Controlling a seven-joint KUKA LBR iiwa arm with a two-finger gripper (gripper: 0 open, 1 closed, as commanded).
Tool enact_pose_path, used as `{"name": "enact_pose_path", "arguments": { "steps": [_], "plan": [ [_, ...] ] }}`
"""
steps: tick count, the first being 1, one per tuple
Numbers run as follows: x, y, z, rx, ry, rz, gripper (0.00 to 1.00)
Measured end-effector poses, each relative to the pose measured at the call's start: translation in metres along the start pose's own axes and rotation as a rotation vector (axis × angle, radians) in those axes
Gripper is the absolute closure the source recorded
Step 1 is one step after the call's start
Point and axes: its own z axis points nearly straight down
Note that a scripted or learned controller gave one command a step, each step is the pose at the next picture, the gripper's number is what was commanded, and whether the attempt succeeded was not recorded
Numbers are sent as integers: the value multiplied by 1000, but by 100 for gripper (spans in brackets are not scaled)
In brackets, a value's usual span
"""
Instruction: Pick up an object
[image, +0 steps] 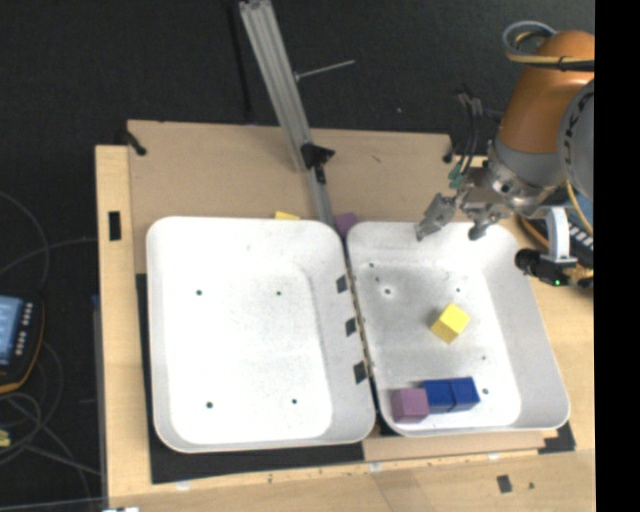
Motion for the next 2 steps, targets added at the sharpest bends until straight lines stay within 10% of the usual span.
{"name": "enact_pose_path", "arguments": {
  "steps": [1, 2],
  "plan": [
    [-49, -67, 110, 9, 2, 11, 0],
    [-12, -94, 127, -15, -6, 6, 0]
  ]
}}
